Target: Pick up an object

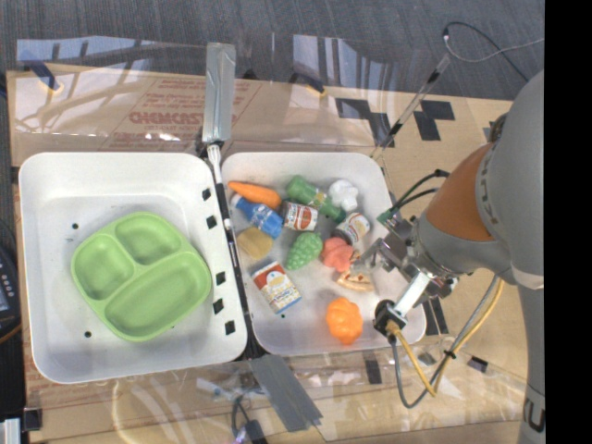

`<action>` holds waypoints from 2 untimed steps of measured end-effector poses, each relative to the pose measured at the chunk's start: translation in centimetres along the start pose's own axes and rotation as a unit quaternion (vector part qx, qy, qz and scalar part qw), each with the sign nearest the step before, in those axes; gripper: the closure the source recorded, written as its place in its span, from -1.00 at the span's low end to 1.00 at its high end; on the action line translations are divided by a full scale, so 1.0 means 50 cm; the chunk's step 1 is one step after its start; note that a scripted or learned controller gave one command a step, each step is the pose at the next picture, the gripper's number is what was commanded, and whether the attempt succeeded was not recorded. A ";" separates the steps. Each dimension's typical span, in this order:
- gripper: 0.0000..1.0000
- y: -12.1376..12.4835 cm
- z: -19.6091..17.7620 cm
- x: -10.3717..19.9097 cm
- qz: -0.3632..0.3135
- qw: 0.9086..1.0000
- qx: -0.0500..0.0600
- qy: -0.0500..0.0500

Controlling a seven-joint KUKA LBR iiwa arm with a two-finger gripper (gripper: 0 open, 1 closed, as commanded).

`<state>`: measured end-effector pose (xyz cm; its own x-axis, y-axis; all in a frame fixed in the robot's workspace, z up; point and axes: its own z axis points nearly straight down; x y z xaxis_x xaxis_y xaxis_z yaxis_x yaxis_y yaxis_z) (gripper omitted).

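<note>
The right bin (277,340) holds several toy foods. Among them are an orange carrot (254,193), a blue bottle (260,216), a red-labelled can (300,215), green grapes (303,250), a pink piece (334,252), a small carton (277,287) and an orange fruit (343,320). My gripper (370,253) hangs low over the bin's right side. It is next to a second small can (353,227) and just above a tan pastry piece (355,279). I see nothing held in it.
The left bin (46,340) holds a green divided plate (141,274). A white garlic bulb (343,192) and a green vegetable (301,191) lie at the back of the right bin, and a yellow wedge (254,242) sits near the divider. The arm (462,220) covers the bin's right rim.
</note>
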<state>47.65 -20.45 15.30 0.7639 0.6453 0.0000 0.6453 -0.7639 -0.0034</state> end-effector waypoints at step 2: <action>-1.00 -0.109 0.126 0.226 -0.017 1.000 0.002 -0.002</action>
<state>52.74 -8.99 9.03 0.7411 0.6713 -0.0029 0.6713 -0.7411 -0.0076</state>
